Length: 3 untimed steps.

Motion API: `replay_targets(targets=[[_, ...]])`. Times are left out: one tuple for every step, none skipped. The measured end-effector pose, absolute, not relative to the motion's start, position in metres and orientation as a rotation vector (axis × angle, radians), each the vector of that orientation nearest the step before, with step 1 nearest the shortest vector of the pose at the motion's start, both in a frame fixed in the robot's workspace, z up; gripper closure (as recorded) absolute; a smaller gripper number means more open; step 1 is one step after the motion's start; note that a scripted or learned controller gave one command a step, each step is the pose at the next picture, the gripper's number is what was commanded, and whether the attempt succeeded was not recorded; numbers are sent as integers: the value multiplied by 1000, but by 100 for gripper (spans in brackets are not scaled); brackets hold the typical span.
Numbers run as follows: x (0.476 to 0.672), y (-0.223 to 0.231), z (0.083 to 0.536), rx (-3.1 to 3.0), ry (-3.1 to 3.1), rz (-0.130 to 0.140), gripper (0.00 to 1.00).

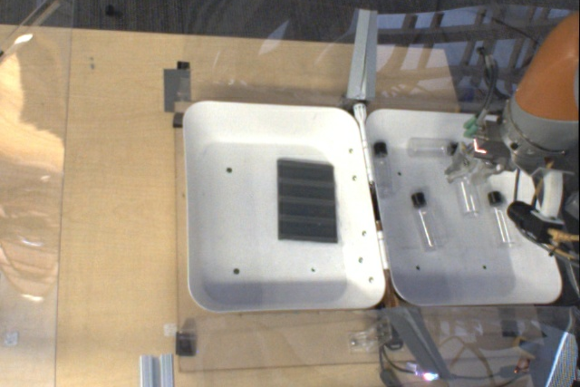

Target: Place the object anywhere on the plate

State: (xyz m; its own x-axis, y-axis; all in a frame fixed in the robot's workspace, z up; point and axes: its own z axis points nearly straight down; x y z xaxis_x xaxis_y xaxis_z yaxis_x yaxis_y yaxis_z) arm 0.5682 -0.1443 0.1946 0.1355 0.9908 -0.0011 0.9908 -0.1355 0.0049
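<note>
A dark grey ridged rectangular plate lies in the middle of the left white bin. In the right bin lie several clear tubes with black caps: one left of centre, another further right, and a clear one between them. My gripper hangs over the upper right part of the right bin, just above the middle tube. Its tip is a blur of metal and clear plastic. I cannot make out anything held in it.
Another clear tube lies near the right bin's top edge, with a small black cap to its left. The arm's orange band sits at the right edge. A metal post stands behind the gap between the bins.
</note>
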Motion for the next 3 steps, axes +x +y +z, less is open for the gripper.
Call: replay_targets(targets=[[647, -77, 278, 2418, 1997, 8, 100], [670, -40, 256, 2003, 2415, 5, 100], [669, 21, 185, 2193, 2247, 4, 100]])
